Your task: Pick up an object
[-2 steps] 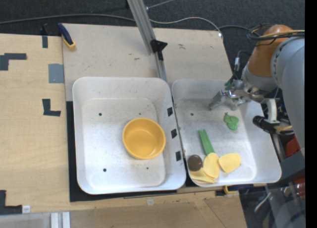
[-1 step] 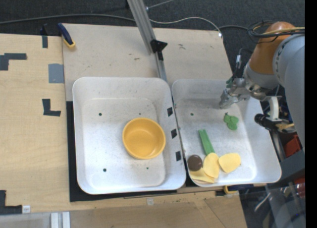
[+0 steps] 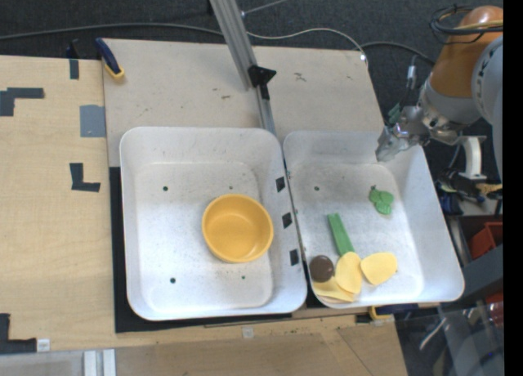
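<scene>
Right bin (image 3: 425, 203), near edge: brown round piece (image 3: 320, 268), two pale yellow flat pieces (image 3: 349, 273) and (image 3: 379, 267) clustered together, first one touching the brown piece. Green stick (image 3: 339, 233) just behind them, long axis near-to-far, tilted slightly left at the far end. Small green lump (image 3: 381, 200) farther back, apart from the rest. Left bin (image 3: 139, 203): yellow bowl (image 3: 237, 227), upright, near centre. No readable labels. Gripper (image 3: 388, 147) over right bin's far right corner, holding nothing visible; finger gap can't tell.
</scene>
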You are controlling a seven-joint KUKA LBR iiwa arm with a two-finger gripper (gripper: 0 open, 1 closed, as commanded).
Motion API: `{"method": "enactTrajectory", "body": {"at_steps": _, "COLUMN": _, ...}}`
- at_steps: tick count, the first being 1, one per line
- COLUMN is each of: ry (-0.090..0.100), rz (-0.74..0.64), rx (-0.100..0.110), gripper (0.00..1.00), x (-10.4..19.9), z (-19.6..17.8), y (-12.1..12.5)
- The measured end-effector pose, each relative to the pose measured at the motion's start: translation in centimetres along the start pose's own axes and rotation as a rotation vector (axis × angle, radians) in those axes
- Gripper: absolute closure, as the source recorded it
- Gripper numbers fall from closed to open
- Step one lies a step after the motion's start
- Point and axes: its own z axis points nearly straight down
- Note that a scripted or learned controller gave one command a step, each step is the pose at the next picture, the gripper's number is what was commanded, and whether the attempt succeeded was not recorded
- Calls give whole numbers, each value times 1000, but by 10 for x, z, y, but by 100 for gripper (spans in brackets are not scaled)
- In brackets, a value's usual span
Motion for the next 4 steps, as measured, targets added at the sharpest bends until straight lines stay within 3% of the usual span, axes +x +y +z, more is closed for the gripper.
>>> {"method": "enactTrajectory", "body": {"at_steps": 2, "ry": 1, "rz": 0, "rx": 1, "gripper": 100, "x": 2, "z": -108, "y": 2}}
{"method": "enactTrajectory", "body": {"at_steps": 4, "ry": 3, "rz": -4, "rx": 7, "gripper": 100, "x": 104, "z": -80, "y": -16}}
